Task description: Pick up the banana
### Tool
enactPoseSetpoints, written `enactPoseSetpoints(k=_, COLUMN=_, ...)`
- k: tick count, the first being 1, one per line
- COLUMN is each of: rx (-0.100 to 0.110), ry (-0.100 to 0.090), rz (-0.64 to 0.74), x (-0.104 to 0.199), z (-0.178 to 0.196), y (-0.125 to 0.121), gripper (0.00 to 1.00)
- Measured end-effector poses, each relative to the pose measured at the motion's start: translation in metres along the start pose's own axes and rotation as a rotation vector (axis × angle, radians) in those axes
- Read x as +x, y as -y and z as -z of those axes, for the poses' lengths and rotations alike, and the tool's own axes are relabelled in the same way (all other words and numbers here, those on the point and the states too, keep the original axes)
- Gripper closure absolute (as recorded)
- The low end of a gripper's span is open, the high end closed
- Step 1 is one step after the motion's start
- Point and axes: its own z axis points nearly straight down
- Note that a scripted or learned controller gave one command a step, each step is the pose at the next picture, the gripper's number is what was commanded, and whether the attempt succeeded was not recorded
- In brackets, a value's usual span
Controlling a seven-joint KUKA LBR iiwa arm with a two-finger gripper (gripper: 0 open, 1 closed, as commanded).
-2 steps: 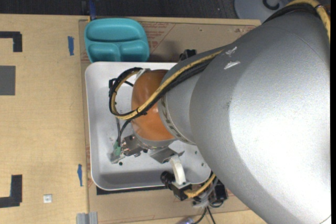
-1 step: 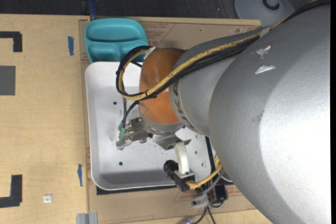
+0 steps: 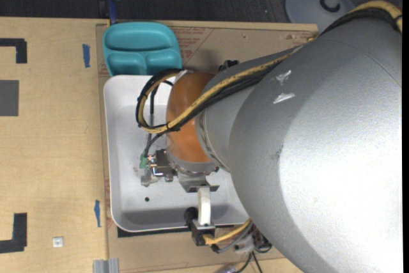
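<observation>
End effector (image 3: 152,169) is hanging over the white bin (image 3: 121,137), below the teal tray (image 3: 140,48); its grip state is impossible to tell.

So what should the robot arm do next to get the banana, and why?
Probably lift a little and pull back to the right. The arm hangs low over the white bin and covers most of it, so I can't see a banana or tell where the fingers are.

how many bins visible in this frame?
1. A white bin sits left of centre on the bench, with the arm over most of it. A teal tray lies just beyond its far edge. The arm could be hiding another bin on the right.
</observation>
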Motion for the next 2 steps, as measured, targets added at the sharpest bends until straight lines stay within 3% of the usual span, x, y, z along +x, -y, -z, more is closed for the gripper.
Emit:
enactPoseSetpoints(k=1, rx=0.000, ry=0.000, rz=0.000, x=0.0002, z=0.0099, y=-0.0003, gripper=1.00)
enactPoseSetpoints(k=2, rx=-0.001, ry=0.000, rz=0.000, x=0.0004, z=0.0198, y=-0.0005, gripper=1.00)
